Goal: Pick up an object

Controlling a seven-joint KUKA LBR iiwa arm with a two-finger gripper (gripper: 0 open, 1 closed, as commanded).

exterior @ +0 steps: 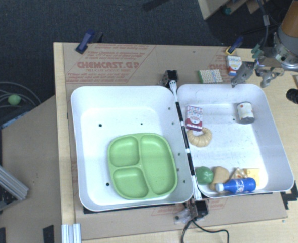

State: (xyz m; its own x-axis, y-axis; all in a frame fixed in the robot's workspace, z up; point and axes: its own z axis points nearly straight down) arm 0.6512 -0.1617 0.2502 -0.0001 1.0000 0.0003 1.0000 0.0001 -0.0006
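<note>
Arm: the grey arm point(291, 22) reached in at the upper right, an orange band above its wrist.
Gripper: the gripper point(254, 73) hung over the far rim of the right bin, its two fingers spread apart and grasping nothing.
Left bin: the left bin point(88, 135) held a green tray point(141, 165) with three compartments, lying toward the near side.
Right bin: the right bin point(275, 151) held all the small things.
Can: a small grey can point(245, 112) lay on its side in the far part of the right bin, below the gripper and apart from it.
Box: a red and white box point(194, 117) lay near the left wall of the right bin.
Ring: a tan ring point(198, 137) lay touching the near end of the box.
Ball: a green ball point(205, 174) sat in the near left corner of the right bin.
Tan piece: a tan piece point(220, 174) lay just beside the ball.
Bottle: a blue bottle point(236, 186) lay on its side along the near wall, next to a yellow packet point(252, 174).
Surface: the brown surface point(118, 65) bore both bins side by side, with a blue clip point(85, 42) at its far left edge and two small cards point(211, 76) just behind the right bin.
</note>
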